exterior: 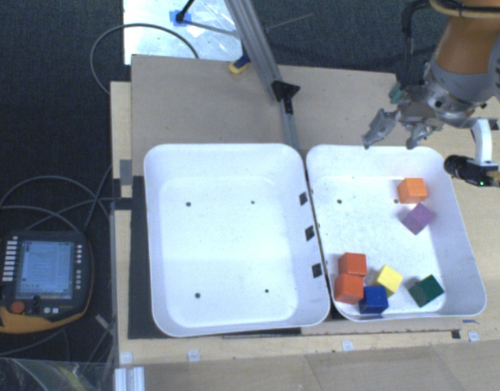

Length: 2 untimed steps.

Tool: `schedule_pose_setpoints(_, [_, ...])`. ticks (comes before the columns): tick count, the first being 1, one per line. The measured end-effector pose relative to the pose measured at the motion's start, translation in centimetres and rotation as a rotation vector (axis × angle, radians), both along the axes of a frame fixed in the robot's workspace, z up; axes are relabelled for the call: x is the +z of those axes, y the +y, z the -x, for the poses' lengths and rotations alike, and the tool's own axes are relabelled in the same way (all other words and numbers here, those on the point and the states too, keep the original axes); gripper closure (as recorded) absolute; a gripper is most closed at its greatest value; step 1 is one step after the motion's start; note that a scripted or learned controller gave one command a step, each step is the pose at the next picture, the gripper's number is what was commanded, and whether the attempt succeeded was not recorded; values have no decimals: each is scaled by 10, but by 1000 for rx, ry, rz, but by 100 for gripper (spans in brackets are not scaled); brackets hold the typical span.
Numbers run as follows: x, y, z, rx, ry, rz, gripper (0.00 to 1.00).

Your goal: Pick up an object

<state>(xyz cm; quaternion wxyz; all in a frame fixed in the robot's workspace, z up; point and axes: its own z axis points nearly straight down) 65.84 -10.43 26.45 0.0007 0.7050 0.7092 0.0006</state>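
The right bin (458, 218) holds several small blocks. An orange block (411, 190) and a purple block (417, 217) lie near its far right side. Two orange blocks (350, 276), a blue block (374, 299), a yellow block (389, 279) and a green block (427, 290) cluster at the near edge. My gripper (394, 133) hovers above the far rim of the right bin, its two fingers spread apart with nothing between them. It is well clear of every block.
The left bin (225, 235) sits beside the right one. A grey pole (258, 47) slants across the bench behind the bins. A teach pendant (38, 279) with cables lies on the floor to the left.
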Motion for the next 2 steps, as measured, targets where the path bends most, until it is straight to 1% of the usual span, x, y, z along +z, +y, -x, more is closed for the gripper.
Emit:
schedule_pose_setpoints(1, [0,0,0,0,0,1,0])
schedule_pose_setpoints(2, [-46,4,-8,0,3,0,0])
